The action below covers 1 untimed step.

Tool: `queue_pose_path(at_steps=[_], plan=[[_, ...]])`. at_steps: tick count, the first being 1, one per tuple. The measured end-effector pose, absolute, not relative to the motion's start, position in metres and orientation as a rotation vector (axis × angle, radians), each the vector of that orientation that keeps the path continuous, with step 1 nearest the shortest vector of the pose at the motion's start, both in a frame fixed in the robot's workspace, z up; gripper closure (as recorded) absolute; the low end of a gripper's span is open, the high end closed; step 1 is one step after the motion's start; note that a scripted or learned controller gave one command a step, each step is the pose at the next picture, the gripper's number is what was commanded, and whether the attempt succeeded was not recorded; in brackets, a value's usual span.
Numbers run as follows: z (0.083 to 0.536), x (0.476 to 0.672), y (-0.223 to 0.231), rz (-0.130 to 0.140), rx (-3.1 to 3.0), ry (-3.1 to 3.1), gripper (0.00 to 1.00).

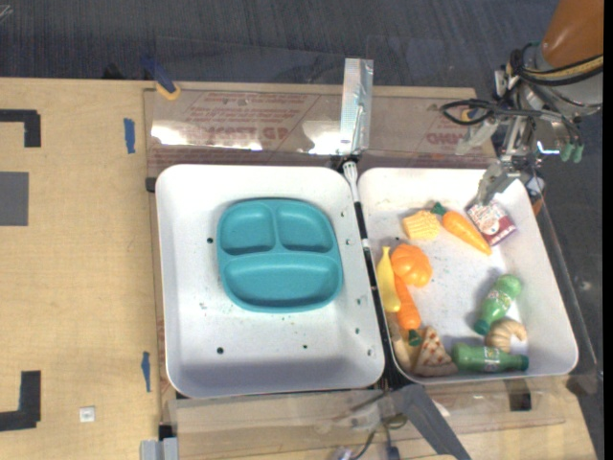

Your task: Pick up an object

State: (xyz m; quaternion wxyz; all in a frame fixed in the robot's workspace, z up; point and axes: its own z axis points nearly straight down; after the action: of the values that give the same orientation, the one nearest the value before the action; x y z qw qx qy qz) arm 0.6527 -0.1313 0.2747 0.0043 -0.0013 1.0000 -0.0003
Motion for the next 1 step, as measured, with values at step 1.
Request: queue_pose_path(at_steps=[1], plan=[[0.0965, 0.6471, -0.1359, 0.003, 0.013, 3.146, 0.0]])
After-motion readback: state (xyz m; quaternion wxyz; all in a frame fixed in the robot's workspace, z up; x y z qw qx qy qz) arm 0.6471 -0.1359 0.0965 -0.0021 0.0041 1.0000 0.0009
